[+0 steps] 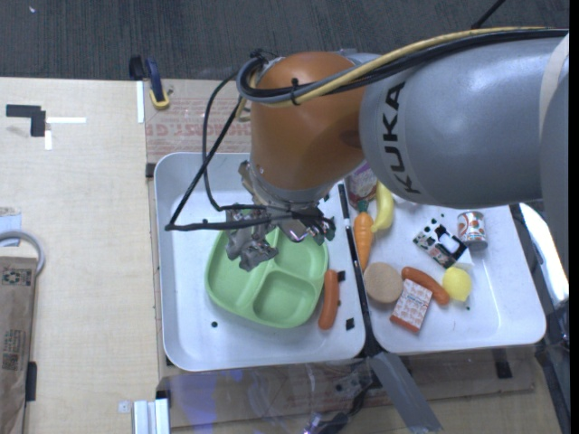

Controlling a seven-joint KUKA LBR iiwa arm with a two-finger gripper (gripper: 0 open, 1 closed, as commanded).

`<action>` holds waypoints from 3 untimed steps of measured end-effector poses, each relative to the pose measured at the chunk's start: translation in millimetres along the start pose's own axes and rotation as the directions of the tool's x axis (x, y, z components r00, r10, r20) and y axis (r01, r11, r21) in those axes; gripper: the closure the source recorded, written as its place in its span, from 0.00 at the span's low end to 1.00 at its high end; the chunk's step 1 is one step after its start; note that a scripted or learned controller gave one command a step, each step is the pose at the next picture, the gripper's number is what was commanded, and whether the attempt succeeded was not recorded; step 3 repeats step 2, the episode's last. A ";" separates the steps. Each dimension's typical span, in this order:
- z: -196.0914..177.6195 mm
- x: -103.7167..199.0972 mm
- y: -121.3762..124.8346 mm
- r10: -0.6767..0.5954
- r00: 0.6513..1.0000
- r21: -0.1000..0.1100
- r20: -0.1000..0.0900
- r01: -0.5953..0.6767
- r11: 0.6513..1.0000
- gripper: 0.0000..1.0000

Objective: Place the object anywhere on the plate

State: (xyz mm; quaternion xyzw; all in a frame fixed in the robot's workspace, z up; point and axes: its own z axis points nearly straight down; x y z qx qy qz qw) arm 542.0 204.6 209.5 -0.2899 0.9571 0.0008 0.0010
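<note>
The big grey arm had "KUKA" written on its side in black letters. Its gripper hung over the top left part of the green plate in the left bin. It could not be told if the gripper was open or closed, or if it held anything.

A hot dog lay just off the plate's right edge, touching it, its long side running up and down. In the right bin lay a carrot, a banana, a lemon, a can and a small red box. Their labels were too small to read.
</note>
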 end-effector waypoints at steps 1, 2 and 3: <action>28.3 0.5 -95.9 -0.254 0.967 0.001 0.001 0.254 0.967 1.00; 43.1 -11.1 -114.1 -0.552 0.834 0.000 0.003 0.552 0.834 1.00; 43.1 -11.1 -114.1 -0.552 0.834 0.000 0.003 0.552 0.834 1.00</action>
